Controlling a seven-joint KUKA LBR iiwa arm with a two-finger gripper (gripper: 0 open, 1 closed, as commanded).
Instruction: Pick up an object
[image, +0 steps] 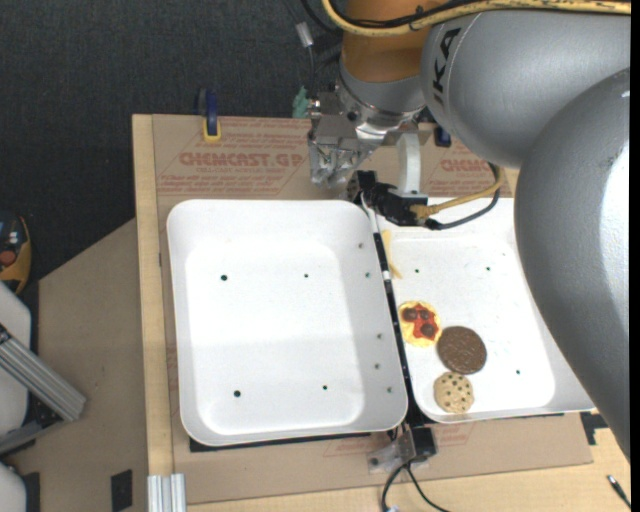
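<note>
Surface (250, 160): brown board under both bins, red lettering along its far edge, a blue clamp (209, 112) at 11 o'clock.
Left bin (190, 300): shallow, white, a few small dark dots on its floor.
Right bin (500, 300): white, touching the left bin along the middle seam; the arm covers its 3 o'clock side.
Round toy (420, 322): yellowish disc with red and dark spots, near the right bin's 9 o'clock wall, just beside the seam.
Brown disc (462, 350): dark, round, touching the round toy on its 5 o'clock side.
Cookie (454, 392): pale with dark chips, at 6 o'clock of the brown disc, near the bin's front rim.
Arm (560, 150): grey, large, coming in from 3 o'clock, orange band at 12 o'clock.
Gripper (335, 165): above the board at 12 o'clock, beyond the bins, well apart from the three toys.
Fingers: too blurred and small; I cannot tell how far apart they are or whether anything sits between them.
</note>
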